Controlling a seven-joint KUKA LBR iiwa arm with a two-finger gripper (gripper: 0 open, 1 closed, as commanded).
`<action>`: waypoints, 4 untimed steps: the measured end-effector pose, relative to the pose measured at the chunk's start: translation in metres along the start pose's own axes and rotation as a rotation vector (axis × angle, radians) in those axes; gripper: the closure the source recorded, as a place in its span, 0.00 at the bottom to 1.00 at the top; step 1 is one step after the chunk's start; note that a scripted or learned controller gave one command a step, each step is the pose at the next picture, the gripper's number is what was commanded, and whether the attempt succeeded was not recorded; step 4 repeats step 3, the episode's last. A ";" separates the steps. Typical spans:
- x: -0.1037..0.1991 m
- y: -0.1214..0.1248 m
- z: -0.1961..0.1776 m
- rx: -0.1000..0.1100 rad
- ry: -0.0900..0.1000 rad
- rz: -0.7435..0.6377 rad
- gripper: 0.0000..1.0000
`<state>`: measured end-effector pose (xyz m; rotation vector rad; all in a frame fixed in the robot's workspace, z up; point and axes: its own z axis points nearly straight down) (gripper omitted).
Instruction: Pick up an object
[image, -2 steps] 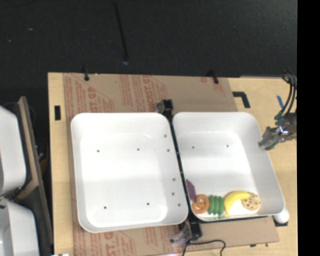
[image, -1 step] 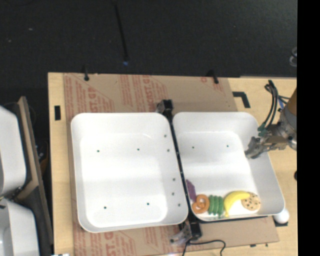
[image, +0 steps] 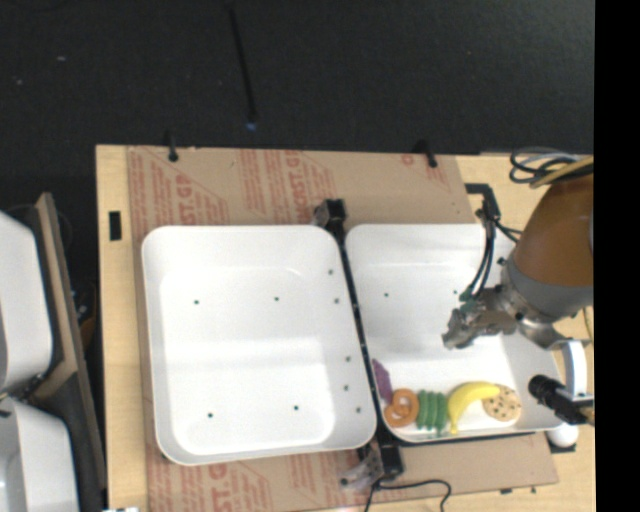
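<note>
Along the front wall of the right bin (image: 420, 250) lie a small purple piece (image: 381, 377), an orange ring (image: 402, 408), a green ridged object (image: 433, 411), a yellow banana (image: 470, 396) and a tan speckled cookie (image: 501, 405). My gripper (image: 463, 332) hangs over the right part of that bin, above and behind the banana, well apart from the objects. Nothing shows between its fingers.
The left bin (image: 160, 300) stands beside the right one on a cardboard sheet (image: 250, 185). A black clip (image: 329, 212) joins the bins at the back. Cables (image: 487, 240) run down by the arm, and white-black hardware (image: 562, 395) sits at the right edge.
</note>
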<state>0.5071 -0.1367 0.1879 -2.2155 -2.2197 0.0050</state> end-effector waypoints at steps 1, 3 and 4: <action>-0.041 -0.018 -0.125 -0.017 -0.005 0.004 1.00; 0.006 0.003 -0.027 -0.002 -0.001 0.001 1.00; 0.006 0.003 -0.027 -0.002 -0.001 0.001 1.00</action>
